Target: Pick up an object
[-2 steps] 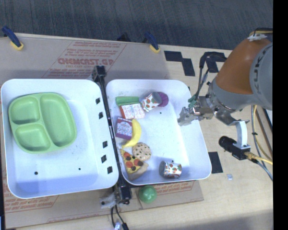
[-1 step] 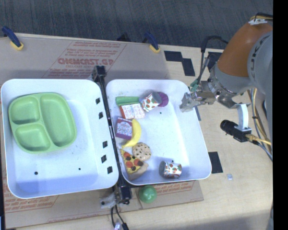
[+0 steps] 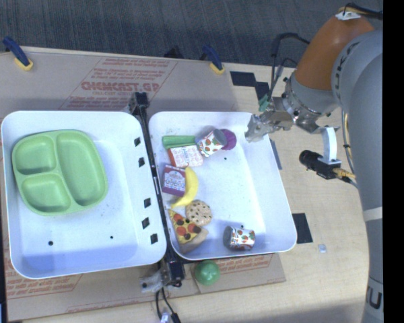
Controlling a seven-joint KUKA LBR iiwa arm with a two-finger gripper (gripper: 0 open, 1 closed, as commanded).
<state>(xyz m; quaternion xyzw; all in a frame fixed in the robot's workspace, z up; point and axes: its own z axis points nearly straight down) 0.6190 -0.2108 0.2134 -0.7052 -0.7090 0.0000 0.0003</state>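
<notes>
Objects for picking are lying scattered in the right bin [image 3: 273, 200], mostly along its left half. Nearest the bottom of the frame, a small green ball [image 3: 206, 272] is sitting outside the bins on the cardboard sheet [image 3: 121, 83], just below the right bin's lower edge. Inside the bin, a small printed can [image 3: 240, 237] is lying on its side near the bottom rim, and a toy pizza slice [image 3: 186, 230] is resting to its left against the divider side. Just above that, a cookie [image 3: 198, 212] is lying flat, touching the tip of a yellow banana [image 3: 188, 188]. A purple-and-red packet [image 3: 174, 179] is sitting beside the banana, and a red-and-white packet [image 3: 186, 156] is lying above it. A green stick-like piece [image 3: 178, 140] is lying near the top rim, with a printed cup with a purple end [image 3: 216, 141] tipped over to its right.

In the left bin [image 3: 121, 247], a green divided tray [image 3: 58, 171] is sitting in the upper left part.

Toward the upper right of the frame, the gripper [image 3: 254, 131] is hanging over the right bin's upper right corner, near the rim, with nothing visible between its parts; whether it is open or closed cannot be told.
</notes>
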